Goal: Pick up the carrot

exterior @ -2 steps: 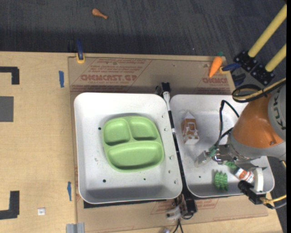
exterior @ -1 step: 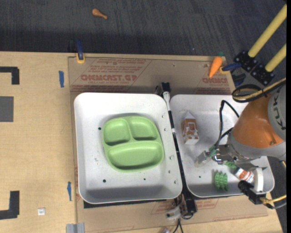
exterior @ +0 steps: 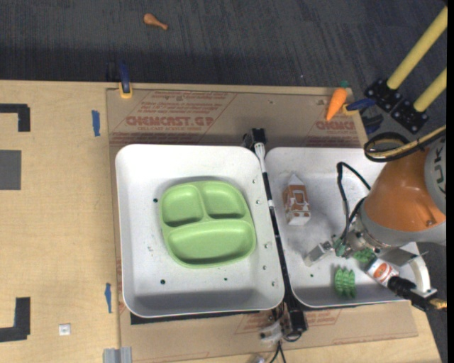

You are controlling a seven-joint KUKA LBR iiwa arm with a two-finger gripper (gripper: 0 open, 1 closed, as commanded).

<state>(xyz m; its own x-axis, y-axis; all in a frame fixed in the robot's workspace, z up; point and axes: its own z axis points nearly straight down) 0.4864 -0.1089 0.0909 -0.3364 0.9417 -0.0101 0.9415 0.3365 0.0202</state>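
- Currently outside both bins: small orange carrot (exterior: 337, 103) with green top, lying on brown cardboard sheet (exterior: 184, 117), just beyond far right corner of right white bin (exterior: 312, 162), close beside blue clamp (exterior: 360, 105).
- Well apart from carrot: gripper (exterior: 350, 245), low in near half of right white bin, under grey arm (exterior: 401, 202) with orange band. Spread or pressed together: cannot tell, covered from above by wrist.
- Between gripper and carrot: far rim of that bin.
- Crowding gripper in same bin: green ridged block (exterior: 345, 281) just nearer the front, red-and-white bottle-like item (exterior: 380, 271) to its right, small grey piece (exterior: 318, 250) to its left.
- Farther in, toward left wall: white-and-brown carton (exterior: 296, 203), upright or tilted not clear.
- Left white bin (exterior: 135, 213): pale green plastic divided plate (exterior: 208, 223), three compartments.
- Off bench, on dark carpet (exterior: 284, 42): small orange scrap (exterior: 154, 21).
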